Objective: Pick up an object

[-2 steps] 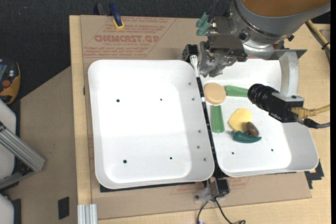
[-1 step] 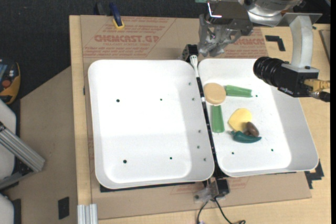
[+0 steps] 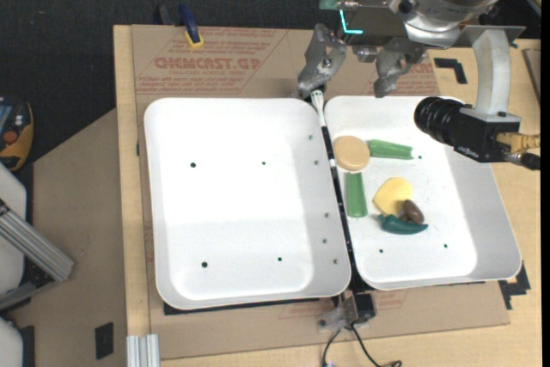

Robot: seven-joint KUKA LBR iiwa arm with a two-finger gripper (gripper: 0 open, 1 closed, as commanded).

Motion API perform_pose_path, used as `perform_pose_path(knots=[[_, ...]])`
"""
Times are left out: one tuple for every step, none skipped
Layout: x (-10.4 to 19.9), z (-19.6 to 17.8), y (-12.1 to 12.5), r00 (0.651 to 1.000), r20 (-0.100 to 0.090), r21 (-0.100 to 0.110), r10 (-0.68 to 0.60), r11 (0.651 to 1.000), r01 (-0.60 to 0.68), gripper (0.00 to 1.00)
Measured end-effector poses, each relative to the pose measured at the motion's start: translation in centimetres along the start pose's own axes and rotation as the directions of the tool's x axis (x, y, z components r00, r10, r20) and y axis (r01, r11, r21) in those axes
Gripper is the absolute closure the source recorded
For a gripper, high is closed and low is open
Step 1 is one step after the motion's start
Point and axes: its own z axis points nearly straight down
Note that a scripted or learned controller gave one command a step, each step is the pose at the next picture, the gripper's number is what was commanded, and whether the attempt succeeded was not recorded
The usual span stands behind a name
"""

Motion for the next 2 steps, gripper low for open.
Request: perform_pose_path(knots=[[0.1,-1.1,0.0,1.0,-0.001,-0.004,-0.001,1.0,0.001,1.0],[0.1,-2.1,0.1,1.0,-0.002,-0.007,-0.002,1.0,0.002,1.0]])
